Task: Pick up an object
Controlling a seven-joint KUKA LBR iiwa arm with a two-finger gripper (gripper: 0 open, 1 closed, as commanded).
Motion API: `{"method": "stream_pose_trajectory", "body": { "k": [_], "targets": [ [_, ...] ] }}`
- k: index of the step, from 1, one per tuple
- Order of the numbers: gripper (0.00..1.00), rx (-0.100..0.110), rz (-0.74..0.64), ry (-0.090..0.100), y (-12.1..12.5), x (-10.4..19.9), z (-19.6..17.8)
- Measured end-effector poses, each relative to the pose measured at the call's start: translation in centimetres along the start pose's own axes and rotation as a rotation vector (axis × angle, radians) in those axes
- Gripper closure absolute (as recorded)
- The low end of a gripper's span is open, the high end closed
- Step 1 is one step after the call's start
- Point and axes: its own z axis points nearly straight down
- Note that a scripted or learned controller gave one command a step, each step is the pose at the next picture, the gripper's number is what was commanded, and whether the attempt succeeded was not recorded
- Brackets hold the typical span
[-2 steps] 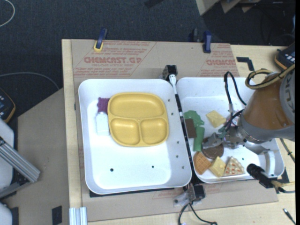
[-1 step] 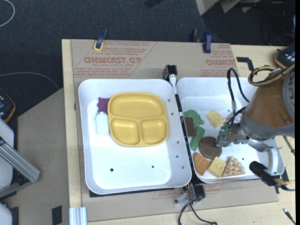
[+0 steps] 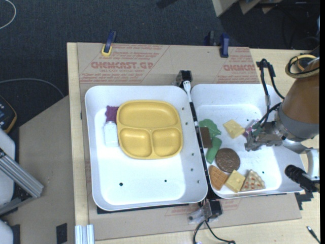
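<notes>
left bin [image 3: 101, 187], far left of the fingers: a yellow divided tray [image 3: 150, 127] lies flat, with a purple item [image 3: 111, 113] and a small white item [image 3: 110, 134] tucked against its left edge. the tray looks like rigid plastic, light, broad; its thin rim is the only place a two-finger grip could bite, so a poor candidate. right bin [image 3: 238, 91], moving toward the fingers: green pieces [image 3: 212, 135] and a dark brown block [image 3: 205, 136] sit along the left wall, well left of the fingers. a round brown cookie [image 3: 227, 159] lies left of and below them, flat, probably hard and smooth; best taken across its edge. below it, an orange waffle-like piece [image 3: 219, 177], a yellow cheese wedge [image 3: 235, 180] and a pizza slice [image 3: 253, 182] crowd together, touching. likely light toy food, stiff, a bit slippery. nearest candidate: a pale yellow cheese wedge [image 3: 233, 128] just left of and slightly above the fingers, apart from its neighbours; its thick flat sides would suit a pinch. gripper [image 3: 259, 139] hangs low over the bin's right part, near a small pinkish bit [image 3: 249, 131] at its tip. cannot tell whether the fingers are spread or closed; nothing is visibly between them.
</notes>
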Motion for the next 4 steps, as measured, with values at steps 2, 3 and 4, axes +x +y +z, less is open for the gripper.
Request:
{"method": "stream_pose_trajectory", "body": {
  "k": [2, 3, 4],
  "targets": [
    [1.0, 0.004, 0.0, 0.002, 0.1, 0.3, -6.4],
    [1.0, 0.001, -0.004, 0.002, 5.2, 2.1, -7.4],
    [1.0, 0.001, -0.004, 0.002, 10.0, 4.4, -7.9]
  ]
}}
